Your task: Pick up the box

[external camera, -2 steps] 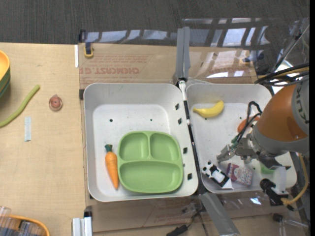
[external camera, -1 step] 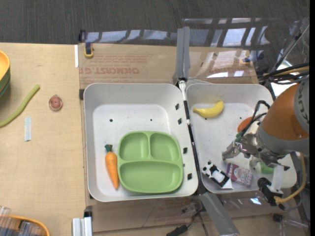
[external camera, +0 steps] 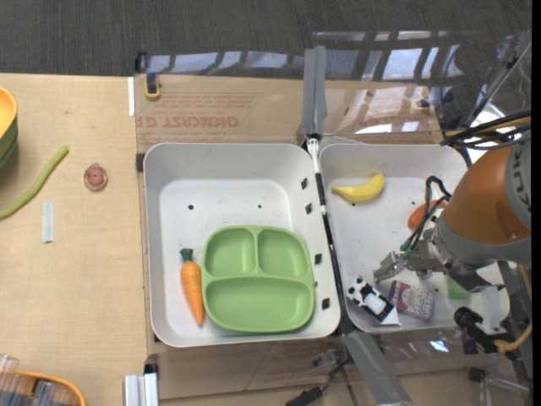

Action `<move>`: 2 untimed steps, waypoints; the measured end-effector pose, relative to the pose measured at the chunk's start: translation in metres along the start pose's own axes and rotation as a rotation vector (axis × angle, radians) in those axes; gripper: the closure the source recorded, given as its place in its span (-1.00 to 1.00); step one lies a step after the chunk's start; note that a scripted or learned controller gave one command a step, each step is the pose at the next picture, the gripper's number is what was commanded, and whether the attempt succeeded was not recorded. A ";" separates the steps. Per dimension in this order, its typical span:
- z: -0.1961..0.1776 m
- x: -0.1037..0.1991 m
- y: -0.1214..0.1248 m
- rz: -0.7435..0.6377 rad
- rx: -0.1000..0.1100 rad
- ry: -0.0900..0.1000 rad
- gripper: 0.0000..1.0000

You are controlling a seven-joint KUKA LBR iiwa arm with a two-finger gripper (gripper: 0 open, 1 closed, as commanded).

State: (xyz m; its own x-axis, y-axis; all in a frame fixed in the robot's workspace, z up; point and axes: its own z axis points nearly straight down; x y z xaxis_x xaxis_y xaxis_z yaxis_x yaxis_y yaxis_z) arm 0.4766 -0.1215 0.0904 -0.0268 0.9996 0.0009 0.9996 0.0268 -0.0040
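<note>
From my feed I see the arm (external camera: 486, 205) reaching in from the right over the right bin (external camera: 338, 227), its orange band bulking above the wrist. The pincer (external camera: 396, 266) hangs low toward the near part of that bin, and I cannot tell whether it is spread or pressed together, since the wrist hardware blurs into it. Just beside and below it lies the box (external camera: 412, 300), a small pinkish-grey carton flat on the bin floor near the front wall; nothing shows it gripped. To the box's left sits a black-and-white object (external camera: 369, 301), close by the bin's front left corner. A banana (external camera: 360, 188) lies toward the far side of the same bin, and something orange (external camera: 417, 216) peeks out next to the arm. In the left bin (external camera: 156, 227) a green divided plate (external camera: 256, 279) rests near the front, with a carrot (external camera: 192, 288) just beside its left edge. On the tabletop (external camera: 68, 311) left of the bins lies a green bean-like strip (external camera: 34, 184).
</note>
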 end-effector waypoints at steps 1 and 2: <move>0.000 -0.019 0.000 -0.337 -0.001 0.000 -1.00; -0.023 -0.012 0.000 -0.228 -0.004 -0.002 -1.00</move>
State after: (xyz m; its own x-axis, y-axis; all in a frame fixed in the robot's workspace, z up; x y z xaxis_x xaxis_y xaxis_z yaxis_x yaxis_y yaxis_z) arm 0.4775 -0.1335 0.1130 -0.2522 0.9677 -0.0006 0.9677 0.2522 -0.0003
